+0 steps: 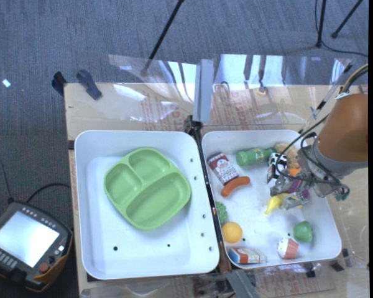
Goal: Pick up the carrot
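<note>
Arm in from the right, orange band over the right bin (333, 228). Hand (290, 188) is low in that bin's right half, just above a yellow banana-like toy (273, 203). Can't tell if the hand is open or closed; the wrist hardware hides that.

Carrot (235, 185): orange, lying flat at a slant in the right bin's upper-left part, touching or just beside the red-labelled can (222, 167). It's apart from the hand, to its left.

Also in the right bin: green bottle (255, 156) along the top wall, orange fruit (232, 232) near the left wall, green leafy piece (221, 212) above it, small carton (247, 256) at the bottom wall, cupcake toy (288, 248), green pepper-like toy (303, 231).

Left bin (93, 241) holds a green divided plate (147, 187), lying flat. Teach pendant (26, 243) sits off the worktop (118, 107), lower left.
</note>
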Robot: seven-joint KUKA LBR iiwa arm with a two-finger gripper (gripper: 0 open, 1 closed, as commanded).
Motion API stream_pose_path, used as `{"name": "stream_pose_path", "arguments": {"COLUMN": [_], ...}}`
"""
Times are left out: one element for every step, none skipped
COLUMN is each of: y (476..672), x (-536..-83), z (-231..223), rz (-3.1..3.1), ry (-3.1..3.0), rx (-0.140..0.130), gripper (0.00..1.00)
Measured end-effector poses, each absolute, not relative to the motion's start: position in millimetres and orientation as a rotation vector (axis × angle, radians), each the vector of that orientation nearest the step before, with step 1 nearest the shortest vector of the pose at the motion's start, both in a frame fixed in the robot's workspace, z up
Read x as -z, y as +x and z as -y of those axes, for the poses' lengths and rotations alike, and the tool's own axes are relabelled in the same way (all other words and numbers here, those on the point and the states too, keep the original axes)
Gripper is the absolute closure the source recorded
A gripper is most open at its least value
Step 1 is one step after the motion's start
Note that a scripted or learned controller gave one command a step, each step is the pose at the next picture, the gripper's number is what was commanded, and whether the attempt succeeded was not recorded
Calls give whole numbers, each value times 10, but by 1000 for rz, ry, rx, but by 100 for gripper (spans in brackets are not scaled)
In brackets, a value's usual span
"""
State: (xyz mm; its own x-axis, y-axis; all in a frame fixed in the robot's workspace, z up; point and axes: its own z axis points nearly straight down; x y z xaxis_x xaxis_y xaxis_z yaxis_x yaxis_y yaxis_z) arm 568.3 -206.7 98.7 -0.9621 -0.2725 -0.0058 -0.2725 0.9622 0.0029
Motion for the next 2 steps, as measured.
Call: {"name": "stream_pose_path", "arguments": {"y": [5683, 5734], "x": [-986, -878], "z": [2068, 2073], "rz": [-3107, -3088], "ry": [-430, -558], "rx": [-6, -2], "gripper": [0, 0]}}
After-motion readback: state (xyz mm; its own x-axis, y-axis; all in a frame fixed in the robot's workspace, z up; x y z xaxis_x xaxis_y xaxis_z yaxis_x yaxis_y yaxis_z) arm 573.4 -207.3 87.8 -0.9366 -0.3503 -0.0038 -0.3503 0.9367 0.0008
